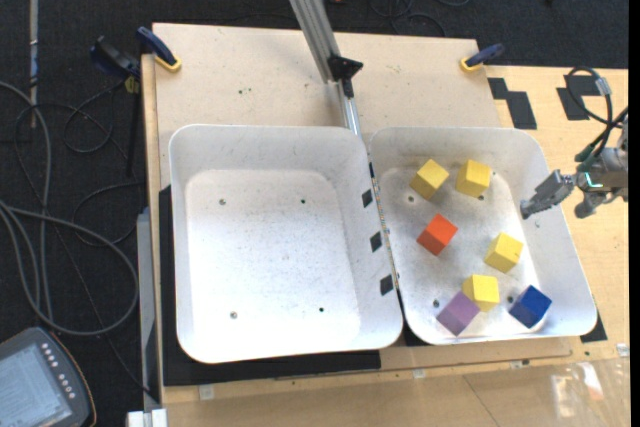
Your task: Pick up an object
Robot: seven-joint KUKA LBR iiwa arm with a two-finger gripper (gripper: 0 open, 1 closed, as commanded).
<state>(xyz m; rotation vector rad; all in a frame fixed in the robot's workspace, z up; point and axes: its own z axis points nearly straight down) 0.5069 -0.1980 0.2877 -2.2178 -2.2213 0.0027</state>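
Blocks all in right bin [560, 245]: four yellow cubes [431, 178] [474, 178] [505, 251] [484, 289], orange cube [437, 235], purple cube [459, 313] touching lowest yellow, blue cube [531, 306] near front corner. Left bin [180, 215] bare white, speckled. Gripper [540, 196] at right bin's right rim, reaching in from right edge, nothing between fingers. Finger spread: cannot tell, too small and blurred. Arm mostly cut off by frame edge.

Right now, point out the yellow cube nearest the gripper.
The yellow cube at the right bin's far side, right of another yellow one, lies closest to the gripper.
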